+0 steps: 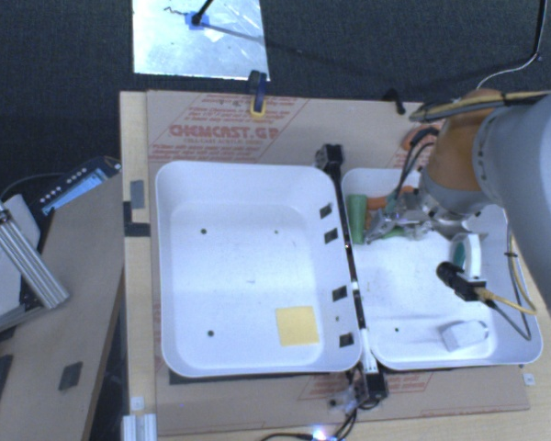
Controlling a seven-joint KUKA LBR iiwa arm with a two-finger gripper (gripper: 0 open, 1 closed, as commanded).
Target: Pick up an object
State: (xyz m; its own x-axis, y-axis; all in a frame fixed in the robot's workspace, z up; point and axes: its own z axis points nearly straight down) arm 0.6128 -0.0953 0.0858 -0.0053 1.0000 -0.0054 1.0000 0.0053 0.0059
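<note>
Camera view showed two shallow white bins side by side on the bench. The left bin (165, 274) held one thing only: a flat yellow square (297, 325), lying near its front edge, toward the front right corner.

The right bin (413, 301) held four things that could be counted. One green cylinder (358, 217) lay along the bin's left wall, near the back left corner. One small orange piece (378, 204) sat just beside it at the back edge; it was partly hidden, so its shape could not be made out. One white-and-green item (466, 251), perhaps a small tube, lay close to the right wall. One white block (464, 334) rested near the front right corner, well apart from the rest.

The grey arm (523, 163) reached in over the right bin's back right corner. Its gripper (392, 226) sat low in the back left part of that bin, just beside the green cylinder and the orange piece. Whether it was released or clenched could not be told, and nothing was seen grasped in it.
</note>
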